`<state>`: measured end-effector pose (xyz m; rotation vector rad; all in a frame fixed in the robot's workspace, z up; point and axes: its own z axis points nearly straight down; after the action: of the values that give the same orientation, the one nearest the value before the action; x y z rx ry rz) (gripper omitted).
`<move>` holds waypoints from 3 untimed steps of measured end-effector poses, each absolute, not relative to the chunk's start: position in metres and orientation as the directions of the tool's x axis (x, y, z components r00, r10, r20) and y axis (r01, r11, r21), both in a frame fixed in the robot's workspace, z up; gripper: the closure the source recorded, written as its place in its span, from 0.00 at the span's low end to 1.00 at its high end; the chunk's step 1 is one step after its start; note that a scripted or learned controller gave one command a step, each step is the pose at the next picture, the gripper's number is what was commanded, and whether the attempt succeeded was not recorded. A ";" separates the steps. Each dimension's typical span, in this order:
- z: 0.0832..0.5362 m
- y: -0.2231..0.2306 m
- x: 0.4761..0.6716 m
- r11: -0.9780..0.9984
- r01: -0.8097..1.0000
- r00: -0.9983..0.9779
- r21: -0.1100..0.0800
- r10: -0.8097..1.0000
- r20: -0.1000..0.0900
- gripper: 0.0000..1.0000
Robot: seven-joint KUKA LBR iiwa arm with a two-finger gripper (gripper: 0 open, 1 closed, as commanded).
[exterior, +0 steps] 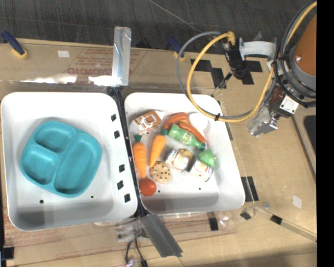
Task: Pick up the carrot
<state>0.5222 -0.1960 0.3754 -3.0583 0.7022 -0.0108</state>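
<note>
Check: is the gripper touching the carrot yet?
Apart. The camera view shows the gripper outside the right bin, bare bench between it and the carrot.

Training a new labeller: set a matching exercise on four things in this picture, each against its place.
Things:
1. plate
2. cookie
3. tomato
4. gripper

Places:
A. right bin's front left corner
B. over the bench, right of the bins
C. left bin
D. right bin, just below a carrot

Pairs: 1-C, 2-D, 3-A, 4-B
</note>
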 end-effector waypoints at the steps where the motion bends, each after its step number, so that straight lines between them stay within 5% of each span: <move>1: 0.377 -0.209 0.488 -0.981 -0.196 0.981 -0.006 -0.196 0.009 1.00; 2: 0.200 -0.206 0.559 -0.982 -0.190 0.982 -0.009 -0.190 -0.011 1.00; 3: 0.340 -0.209 0.564 -0.981 -0.196 0.981 -0.003 -0.196 0.009 1.00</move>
<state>0.5638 -0.2085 0.3405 -3.1245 0.3094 -0.0151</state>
